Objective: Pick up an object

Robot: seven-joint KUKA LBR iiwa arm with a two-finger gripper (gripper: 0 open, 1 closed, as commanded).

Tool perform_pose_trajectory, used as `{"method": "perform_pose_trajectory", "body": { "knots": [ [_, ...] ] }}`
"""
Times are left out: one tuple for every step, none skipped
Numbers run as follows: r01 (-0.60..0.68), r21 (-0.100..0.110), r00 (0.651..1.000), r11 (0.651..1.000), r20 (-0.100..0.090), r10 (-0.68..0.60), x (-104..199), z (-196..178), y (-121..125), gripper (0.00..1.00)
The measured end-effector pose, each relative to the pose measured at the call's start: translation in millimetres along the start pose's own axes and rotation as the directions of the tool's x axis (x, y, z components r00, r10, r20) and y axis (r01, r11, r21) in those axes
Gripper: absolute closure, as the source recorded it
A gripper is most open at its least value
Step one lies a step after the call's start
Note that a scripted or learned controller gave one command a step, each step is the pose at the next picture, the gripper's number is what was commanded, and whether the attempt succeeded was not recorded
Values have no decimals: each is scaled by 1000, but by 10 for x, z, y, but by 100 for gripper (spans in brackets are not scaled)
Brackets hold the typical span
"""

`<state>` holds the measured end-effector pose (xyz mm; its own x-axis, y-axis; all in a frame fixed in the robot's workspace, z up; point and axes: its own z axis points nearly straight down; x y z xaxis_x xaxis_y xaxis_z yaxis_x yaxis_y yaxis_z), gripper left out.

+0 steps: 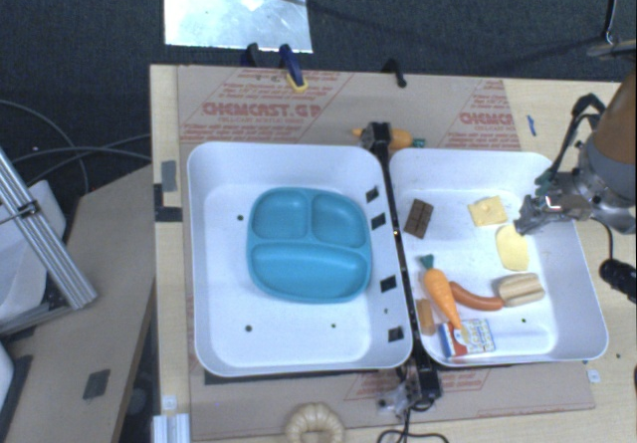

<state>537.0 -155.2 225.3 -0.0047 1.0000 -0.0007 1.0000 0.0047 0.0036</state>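
1. The bench [328,98] carries 2 shallow white bins side by side, and that sets the stage.
2. The left bin [224,232] holds 1 thing, a blue divided plate [307,244] with 3 compartments, sitting near its middle.
3. The right bin [572,302] is where the action is, packed with toy food.
4. The arm [609,157] reaches in from the right, and its gripper [532,212] hangs low over the right bin's far-right part, just above the pale yellow piece [514,250]. Whether the jaws are open or closed, I cannot tell; nothing shows between them.
5. Next down in size: the carrot [440,294] lies lengthwise near the divider, with the sausage [475,298] touching its side and the bread roll [520,288] just beside the sausage's end.
6. The pale yellow piece looks the likeliest target: probably light, stiff plastic, smooth and a bit slippery, lying flat. I would pinch it across its narrow width, coming straight down.
7. The cheese slice [488,211] sits just beside the gripper, thin and flat, so likely hard to get under.
8. The chocolate bar [418,219] lies near the divider, well apart from the gripper.
9. A small printed carton [471,338] rests at the near edge.
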Motion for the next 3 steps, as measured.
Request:
{"method": "perform_pose_trajectory", "body": {
  "knots": [
    [4, 2, 1000, 1000, -2, -4, 506, 88, 104, 100],
    [5, 1, 1000, 1000, -2, -5, 1022, -56, 284, 100],
    [4, 0, 1000, 1000, -2, -4, 1525, -83, 504, 100]
  ]
}}
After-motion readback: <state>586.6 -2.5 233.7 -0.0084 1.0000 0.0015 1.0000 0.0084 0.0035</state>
